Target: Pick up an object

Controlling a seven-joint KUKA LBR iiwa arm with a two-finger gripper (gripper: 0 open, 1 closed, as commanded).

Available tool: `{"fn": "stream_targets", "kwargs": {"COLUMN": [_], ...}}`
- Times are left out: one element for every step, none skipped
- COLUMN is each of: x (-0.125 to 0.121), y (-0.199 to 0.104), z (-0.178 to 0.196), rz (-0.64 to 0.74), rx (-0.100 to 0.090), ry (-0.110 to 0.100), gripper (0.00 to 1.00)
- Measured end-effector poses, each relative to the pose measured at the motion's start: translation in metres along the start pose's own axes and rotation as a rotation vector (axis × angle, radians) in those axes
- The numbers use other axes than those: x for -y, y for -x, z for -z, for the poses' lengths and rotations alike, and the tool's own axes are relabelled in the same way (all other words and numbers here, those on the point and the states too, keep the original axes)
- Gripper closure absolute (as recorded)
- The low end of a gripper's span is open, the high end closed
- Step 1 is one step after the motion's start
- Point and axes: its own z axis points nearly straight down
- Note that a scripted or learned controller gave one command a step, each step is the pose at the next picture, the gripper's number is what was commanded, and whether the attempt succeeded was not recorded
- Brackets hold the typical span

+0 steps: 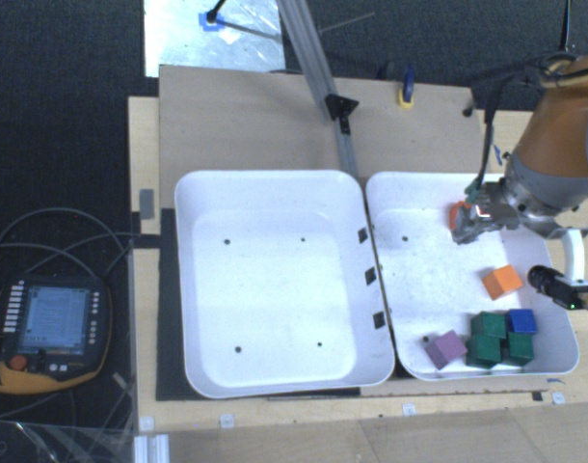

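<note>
The fingers pinch a small orange-red block, held above the upper part of the right white bin. It looks rigid and light, best gripped across flat opposite faces. Toward the bin's near side lie an orange cube, a purple block, green blocks and a blue cube.

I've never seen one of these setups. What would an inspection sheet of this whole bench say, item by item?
Surface: bench bearing left bin and right bin.
Job's things: in right bin, orange block, purple block, green blocks, blue block.
Clutter: nothing seen.
Grippers: gripper over right bin, an orange thing beside it; grasp unclear.
Cables: loops around the handheld control pendant, left of bench.
Surroundings: dark floor, slanted metal pole.
</note>
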Motion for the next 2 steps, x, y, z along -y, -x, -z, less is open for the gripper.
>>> {"fn": "stream_targets", "kwargs": {"x": [-0.009, -0.011], "y": [0.008, 0.008], "z": [0.052, 0.073], "rz": [0.000, 0.000], "rx": [0.001, 0.000], "ry": [0.001, -0.003], "gripper": [1.00, 1.00]}}
